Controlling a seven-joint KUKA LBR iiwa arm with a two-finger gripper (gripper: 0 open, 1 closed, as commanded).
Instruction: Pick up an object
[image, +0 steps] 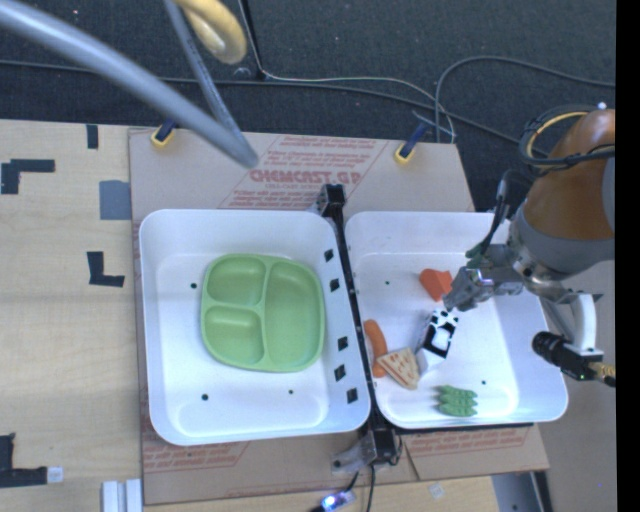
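Two white bins sit on a cardboard sheet (300, 165) printed in red with "CHEMCAST GP". The left bin (165, 300) holds a green divided plate (263, 311); the right bin (510, 340) holds an orange piece (435, 283), an orange carrot-like piece (376, 340), a tan wedge (402, 368) and a green ridged item (457, 402). The gripper (440, 333), bearing black-and-white markings, hangs low just right of the wedge; whether it is parted or closed cannot be told.

The two bins (160, 300) are white. In the left one lies a pale green divided plate (264, 311). The right bin holds an orange piece (436, 283), an orange carrot-like stick (376, 340), a tan wedge (402, 368) and a dark green ridged piece (457, 402). The hand (439, 334) bears black-and-white checks. The desk (50, 330) is light wood with dark marks.
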